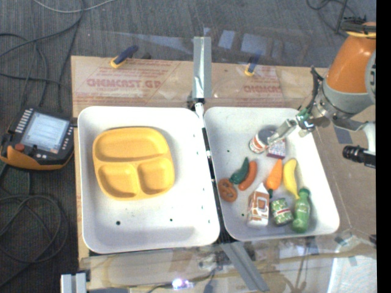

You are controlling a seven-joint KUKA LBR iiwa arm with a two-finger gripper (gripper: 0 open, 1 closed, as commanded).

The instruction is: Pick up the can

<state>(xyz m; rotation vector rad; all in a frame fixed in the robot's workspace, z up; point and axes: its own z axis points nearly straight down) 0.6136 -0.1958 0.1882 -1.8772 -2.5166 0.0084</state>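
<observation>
The can (261, 140) lies on its side in the upper part of the right bin (327, 182). It is small, red and white, and its grey end faces up and to the right. My gripper (282, 130) reaches in from the right, low over the bin and just right of the can, at or very near the grey end. Nothing in the view settles whether it touches the can. A small purple and white box (277, 149) sits right below the gripper.
Below the can lie a green pepper (240, 171), a pretzel (227, 190), a carrot (274, 174), a banana (289, 177), a milk carton (259, 205) and a green bottle (301, 211). The left bin (122, 224) holds a yellow divided tray (133, 162).
</observation>
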